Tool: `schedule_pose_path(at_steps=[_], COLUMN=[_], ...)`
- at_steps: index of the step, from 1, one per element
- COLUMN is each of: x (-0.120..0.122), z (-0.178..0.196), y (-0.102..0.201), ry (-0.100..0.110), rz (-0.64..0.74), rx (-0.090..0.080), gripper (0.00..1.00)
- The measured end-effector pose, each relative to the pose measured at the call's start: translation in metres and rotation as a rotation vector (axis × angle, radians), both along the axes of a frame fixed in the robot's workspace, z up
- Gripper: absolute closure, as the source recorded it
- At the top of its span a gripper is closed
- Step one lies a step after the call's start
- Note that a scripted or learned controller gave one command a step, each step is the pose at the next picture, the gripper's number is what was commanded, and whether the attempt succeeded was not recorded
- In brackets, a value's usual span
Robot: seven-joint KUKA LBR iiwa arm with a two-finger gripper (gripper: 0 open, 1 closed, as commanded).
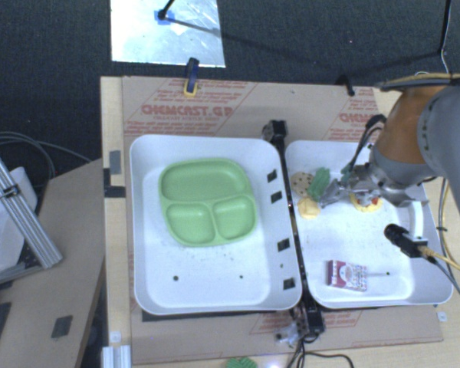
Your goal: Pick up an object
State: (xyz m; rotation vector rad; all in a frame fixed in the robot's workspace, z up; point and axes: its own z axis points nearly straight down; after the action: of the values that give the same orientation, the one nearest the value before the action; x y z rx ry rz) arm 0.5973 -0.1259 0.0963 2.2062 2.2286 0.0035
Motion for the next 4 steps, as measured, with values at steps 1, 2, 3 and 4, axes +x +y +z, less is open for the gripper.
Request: schedule_pose_path(at_steps=[1,2,3,4], x=[0.028,0.051,0.073,0.074], z=[0.060,0.047,-0.013,0.002], y=[-0.024,-0.008,0.011,0.010], ry=[-0.003,0.000,0.001,-0.004], rz=[-0.004,-0.004,-0.004,-0.002], rx=[-0.001,0.001,0.001,-0.002], gripper=[0.00,0.00,0.00,1.00])
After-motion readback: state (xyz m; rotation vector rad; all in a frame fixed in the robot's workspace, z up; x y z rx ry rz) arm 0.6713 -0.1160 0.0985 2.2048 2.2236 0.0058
